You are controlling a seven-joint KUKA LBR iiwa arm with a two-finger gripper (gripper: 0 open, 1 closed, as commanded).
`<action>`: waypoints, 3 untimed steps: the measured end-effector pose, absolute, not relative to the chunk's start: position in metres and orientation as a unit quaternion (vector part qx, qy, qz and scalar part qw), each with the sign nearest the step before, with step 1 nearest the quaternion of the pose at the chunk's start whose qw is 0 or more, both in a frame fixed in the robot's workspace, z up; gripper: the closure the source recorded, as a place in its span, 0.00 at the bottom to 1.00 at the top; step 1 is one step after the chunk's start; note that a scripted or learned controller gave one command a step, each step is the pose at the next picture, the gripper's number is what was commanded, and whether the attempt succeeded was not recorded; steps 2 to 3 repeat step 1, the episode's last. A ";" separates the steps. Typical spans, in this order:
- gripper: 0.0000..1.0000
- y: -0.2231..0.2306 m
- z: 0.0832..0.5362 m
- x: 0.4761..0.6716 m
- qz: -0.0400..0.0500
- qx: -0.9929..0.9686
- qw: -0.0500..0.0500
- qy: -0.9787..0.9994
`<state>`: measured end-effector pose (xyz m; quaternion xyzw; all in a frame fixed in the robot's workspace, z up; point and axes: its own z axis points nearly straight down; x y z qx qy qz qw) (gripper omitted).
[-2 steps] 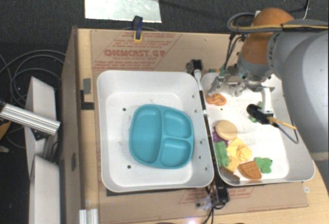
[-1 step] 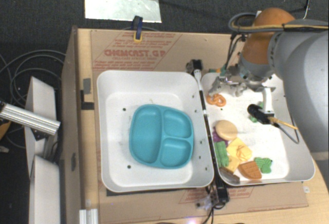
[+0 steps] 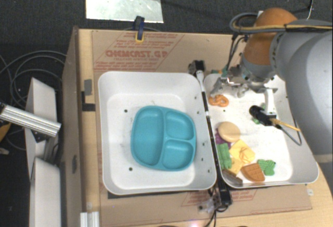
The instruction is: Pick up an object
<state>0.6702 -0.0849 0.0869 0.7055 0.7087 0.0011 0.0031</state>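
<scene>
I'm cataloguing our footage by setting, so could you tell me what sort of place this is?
Probably a robotics lab pick-and-place bench: a grey arm reaches over two white bins, one holding a teal divided plate, the other toy food.

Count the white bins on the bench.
2: one shallow white plastic bin at left holding a blue divided plate, another bin at right holding toy food.
</scene>
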 end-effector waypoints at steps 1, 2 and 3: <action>0.00 -0.086 0.087 0.666 0.001 0.707 0.003 0.708; 0.00 -0.086 0.087 0.666 0.001 0.707 0.003 0.708; 0.00 -0.086 0.087 0.666 0.001 0.707 0.003 0.708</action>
